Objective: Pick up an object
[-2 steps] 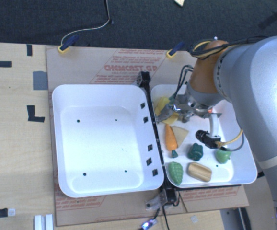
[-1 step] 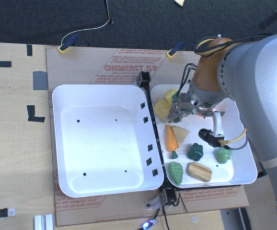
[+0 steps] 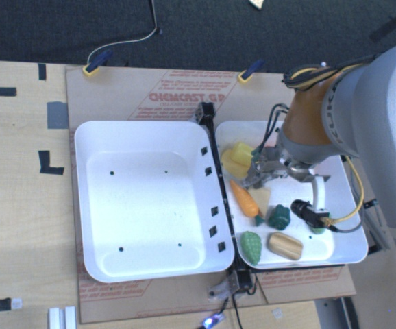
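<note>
The right bin held the small things that could be picked up. A yellow block lay near the top of that bin, close to the wall between the two bins. Just below it was an orange carrot, lying at a slant with its thin end pointing up and left. Next to the carrot's fat end sat a small dark green toy. Near the front of the bin lay a light green lumpy thing, and just beside it on the right lay a tan piece that looked like a bread roll.

The gripper was down in the right bin, right by the yellow block and just above the carrot. I could not tell how wide it was, or whether it had hold of anything, because the metal parts were too mixed up to see well.

Above the gripper was the orange band of the arm, and then the big grey arm going off to the right. Black and yellow cables hung around the wrist.

The left bin was white, with a few small dark dots on its floor. Both bins sat on a brown cardboard sheet with red letters on it. Two blue and yellow clamps held the sheet at its far edge.
</note>
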